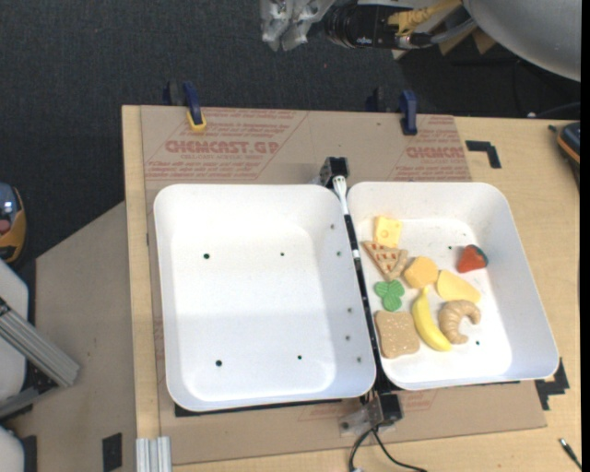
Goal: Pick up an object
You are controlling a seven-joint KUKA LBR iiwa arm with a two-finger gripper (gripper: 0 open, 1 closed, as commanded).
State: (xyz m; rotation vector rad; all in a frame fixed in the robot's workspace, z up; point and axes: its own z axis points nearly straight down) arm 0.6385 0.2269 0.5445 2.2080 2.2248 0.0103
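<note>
Several toy foods lie in the right bin [516,304]: a yellow cheese cube [388,230], a pizza slice [385,259], an orange piece [421,272], a red strawberry [471,259], a pale yellow wedge [455,287], a green leafy piece [390,295], a banana [429,323], a croissant [459,318] and a slice of bread [397,335]. They cluster in the bin's left and middle part. My gripper [290,23] hangs high at the top edge of the view, beyond the bench's far side and well apart from both bins. Nothing shows between it and the foods.
The left bin [249,295] sits beside the right one, joined by a black strip [348,249]. Both rest on a cardboard sheet [277,138] held by two clamps [194,106] [407,111] at the far edge. Metal framing [37,350] stands at the lower left.
</note>
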